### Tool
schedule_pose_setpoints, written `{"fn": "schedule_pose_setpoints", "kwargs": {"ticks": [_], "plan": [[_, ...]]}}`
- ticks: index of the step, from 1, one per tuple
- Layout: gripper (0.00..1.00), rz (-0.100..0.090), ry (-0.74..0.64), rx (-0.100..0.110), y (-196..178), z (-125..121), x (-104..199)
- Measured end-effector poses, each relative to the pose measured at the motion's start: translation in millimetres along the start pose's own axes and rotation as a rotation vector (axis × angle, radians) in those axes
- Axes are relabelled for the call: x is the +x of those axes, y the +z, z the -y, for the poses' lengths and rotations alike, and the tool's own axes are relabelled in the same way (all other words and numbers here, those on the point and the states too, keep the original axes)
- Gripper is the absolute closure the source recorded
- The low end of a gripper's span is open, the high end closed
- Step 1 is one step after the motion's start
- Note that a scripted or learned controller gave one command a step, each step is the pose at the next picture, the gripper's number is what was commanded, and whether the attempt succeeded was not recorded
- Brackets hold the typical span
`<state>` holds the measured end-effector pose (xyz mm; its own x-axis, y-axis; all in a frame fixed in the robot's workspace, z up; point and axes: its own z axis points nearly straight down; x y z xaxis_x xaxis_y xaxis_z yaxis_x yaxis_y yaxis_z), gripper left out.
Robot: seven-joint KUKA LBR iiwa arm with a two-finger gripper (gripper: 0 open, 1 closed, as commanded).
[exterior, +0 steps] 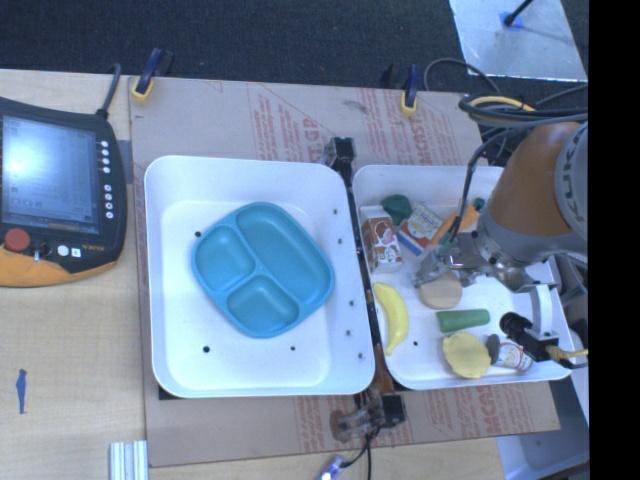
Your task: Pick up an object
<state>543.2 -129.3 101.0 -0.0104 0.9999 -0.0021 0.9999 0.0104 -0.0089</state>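
The arm (535, 183) reaches in from the right over the right bin (400, 368), its gripper (440, 266) low above a tan round piece (440, 294) and just beside a brown packet (381, 243); whether its fingers are spread or closed cannot be told from this angle. Around it in that bin lie a banana (392, 315) along the left wall, a green block (463, 319), a yellow lump (465, 354), a small bottle (512, 354), a dark green piece (397, 207) and a white packet (421, 224). The left bin (175, 368) holds a blue divided plate (262, 267), and a pendant (55, 193) sits well apart at the bench's left.
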Motion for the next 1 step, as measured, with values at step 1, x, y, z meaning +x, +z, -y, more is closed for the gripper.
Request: {"fn": "schedule_pose_setpoints", "kwargs": {"ticks": [1], "plan": [[1.00,-0.003,0.006,-0.006,-91.2,-13.7,43.9]]}}
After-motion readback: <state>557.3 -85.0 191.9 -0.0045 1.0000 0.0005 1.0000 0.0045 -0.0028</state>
